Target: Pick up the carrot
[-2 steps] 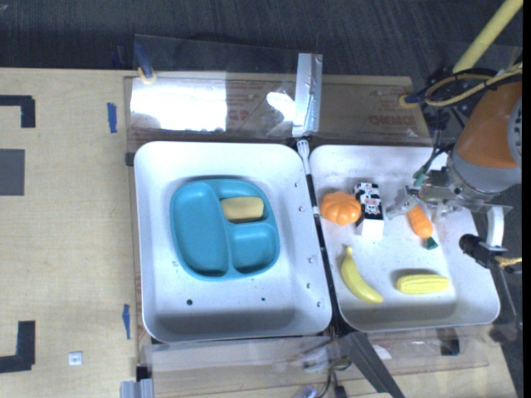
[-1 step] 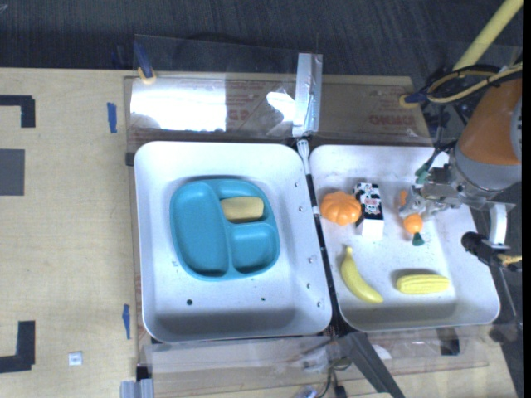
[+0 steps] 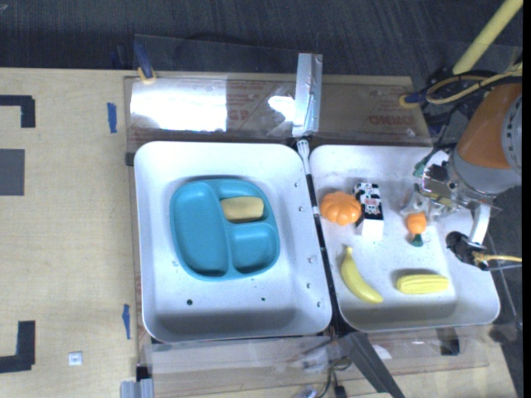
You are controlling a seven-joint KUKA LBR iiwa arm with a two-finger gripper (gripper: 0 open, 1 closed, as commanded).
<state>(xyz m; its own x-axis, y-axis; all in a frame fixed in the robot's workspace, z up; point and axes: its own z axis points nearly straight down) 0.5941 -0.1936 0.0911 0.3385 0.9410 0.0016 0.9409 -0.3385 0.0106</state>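
The carrot [image 3: 416, 224] is a small orange piece with a green tip pointing toward the front, in the right bin [image 3: 481, 309] near its right side. My gripper [image 3: 426, 204] hangs right above the carrot's upper end, at the end of the grey arm with the orange band [image 3: 489, 135] that comes in from the right. The gripper's metal body hides where it meets the carrot, so a grasp does not show.
In the right bin lie an orange pumpkin-like fruit [image 3: 341, 208], a black and white item [image 3: 368, 200], a banana [image 3: 360, 277] and a corn cob [image 3: 423, 284]. The left bin [image 3: 158, 222] holds a blue divided plate [image 3: 195, 230] with a yellow piece [image 3: 243, 209].
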